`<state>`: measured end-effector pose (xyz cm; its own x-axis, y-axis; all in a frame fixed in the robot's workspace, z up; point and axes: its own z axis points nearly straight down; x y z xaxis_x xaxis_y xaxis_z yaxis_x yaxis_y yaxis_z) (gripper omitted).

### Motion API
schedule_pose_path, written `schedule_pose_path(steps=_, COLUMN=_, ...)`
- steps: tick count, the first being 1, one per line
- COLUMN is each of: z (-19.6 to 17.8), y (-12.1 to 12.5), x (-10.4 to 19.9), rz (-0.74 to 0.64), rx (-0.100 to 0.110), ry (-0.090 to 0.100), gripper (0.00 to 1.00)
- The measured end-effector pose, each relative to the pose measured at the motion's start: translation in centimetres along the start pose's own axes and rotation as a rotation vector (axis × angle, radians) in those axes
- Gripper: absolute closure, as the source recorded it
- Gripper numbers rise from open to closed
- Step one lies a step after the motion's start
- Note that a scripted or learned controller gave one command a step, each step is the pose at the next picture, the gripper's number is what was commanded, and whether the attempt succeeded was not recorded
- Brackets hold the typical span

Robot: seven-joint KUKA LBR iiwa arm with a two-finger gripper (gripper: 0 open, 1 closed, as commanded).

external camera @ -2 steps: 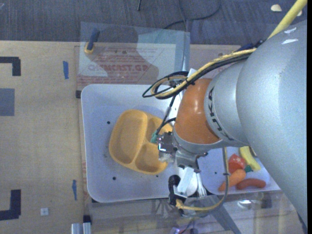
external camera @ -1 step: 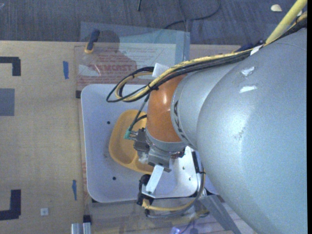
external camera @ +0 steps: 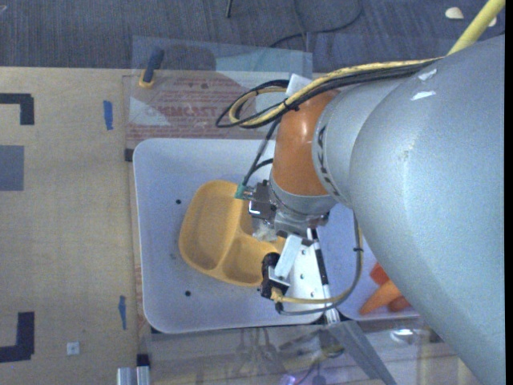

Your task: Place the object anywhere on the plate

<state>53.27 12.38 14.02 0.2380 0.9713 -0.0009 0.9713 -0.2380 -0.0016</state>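
As the grey arm (external camera: 433, 175) extends in from the view's right, it covers most of that side, and its orange band (external camera: 298, 155) sits over the upper right part of the white bin (external camera: 160, 215). Desk (external camera: 72, 215): pale wood, carrying the bin, with dark corner markings and short strips of blue tape (external camera: 107, 115) on its surface. Inside the bin, a yellow plate (external camera: 212, 231) with divided compartments lies flat, left of centre. The gripper (external camera: 260, 219) points down at the plate's right rim, close above it. Whether the gripper is open or closed cannot be told from this angle, and nothing is seen held in it. An orange object (external camera: 385, 293), partly hidden under the arm, lies to the right of the bin's right edge, well apart from the plate. Which container it rests in cannot be told.
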Motion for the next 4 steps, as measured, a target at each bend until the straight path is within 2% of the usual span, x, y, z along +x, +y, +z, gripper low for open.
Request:
schedule_pose_path(steps=1, z=-0.7, y=-1.4, x=5.8, rz=-0.002, rx=0.000, ry=0.000, gripper=1.00)
schedule_pose_path(steps=2, z=3.1, y=4.5, x=5.1, rz=0.050, rx=-0.015, ry=0.017, gripper=1.00)
schedule_pose_path(steps=3, z=-4.4, y=2.9, x=-6.2, rz=-0.149, rx=0.000, ry=0.001, gripper=1.00)
schedule_pose_path(steps=4, z=-4.4, y=-2.5, x=-7.2, rz=-0.430, rx=0.001, ry=0.001, gripper=1.00)
